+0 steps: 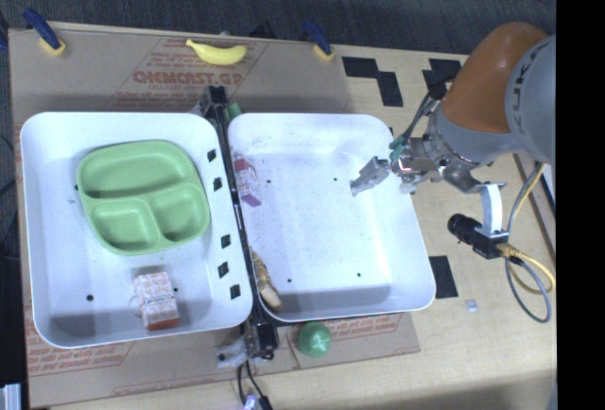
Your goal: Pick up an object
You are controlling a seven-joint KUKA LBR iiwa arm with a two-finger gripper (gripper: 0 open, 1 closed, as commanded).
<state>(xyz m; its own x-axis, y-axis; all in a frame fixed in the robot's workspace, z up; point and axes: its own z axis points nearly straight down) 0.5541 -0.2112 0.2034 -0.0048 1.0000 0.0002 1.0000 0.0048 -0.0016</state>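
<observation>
The grey two-finger tool [367,178] hangs over the right part of the right shallow white bin [406,281], right of frame centre, pointing left; whether its fingers are apart or together cannot be told. Nearest in that bin are a small red-and-white packet [247,179] against the left wall, its long axis running top to bottom, and a tan piece [266,289] at the lower-left corner. The left white bin [38,238] holds a light-green divided plastic tray [142,196], long axis tilted toward lower right, and a small red-and-white carton [154,298] below it.
</observation>
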